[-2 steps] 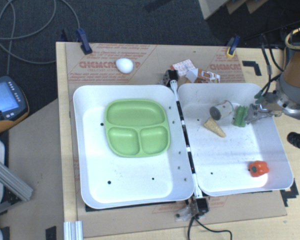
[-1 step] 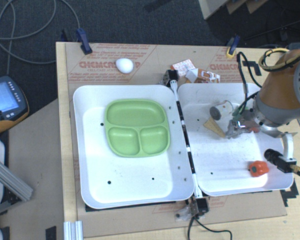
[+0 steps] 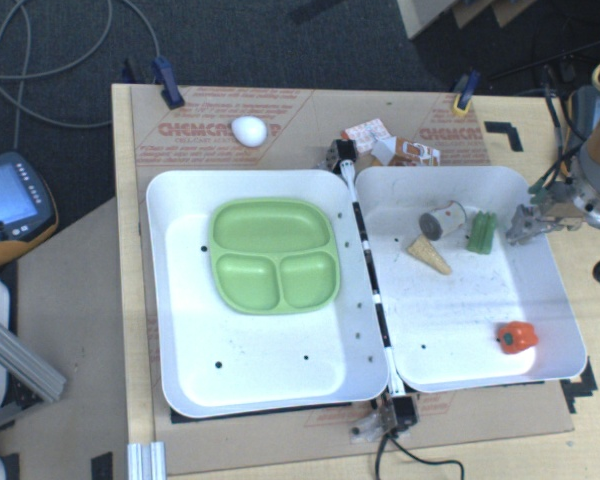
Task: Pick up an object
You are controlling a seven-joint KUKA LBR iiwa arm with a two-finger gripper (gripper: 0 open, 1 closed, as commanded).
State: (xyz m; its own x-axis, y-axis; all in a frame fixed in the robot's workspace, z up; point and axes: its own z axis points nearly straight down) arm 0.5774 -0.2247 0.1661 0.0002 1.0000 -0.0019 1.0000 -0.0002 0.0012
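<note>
A: What lies lowest in the frame?
B: An orange toy (image 3: 517, 337), lower right of the right bin (image 3: 460, 373). Above it, a cone (image 3: 430, 256), grey cup (image 3: 439, 220) and green block (image 3: 480, 233).
A: Anything grasped?
B: No, all remains. The gripper (image 3: 525, 223) hovers at the right rim; whether it is released or clenched, I cannot tell.

arm (image 3: 590, 158) chopped off by the right edge, gripper (image 3: 525, 223) kinda blurry, crumpled wrappers (image 3: 390, 146) behind the bins unreadable

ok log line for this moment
pincer: over right bin rim | nearest: green block | divided plate: left bin
</note>
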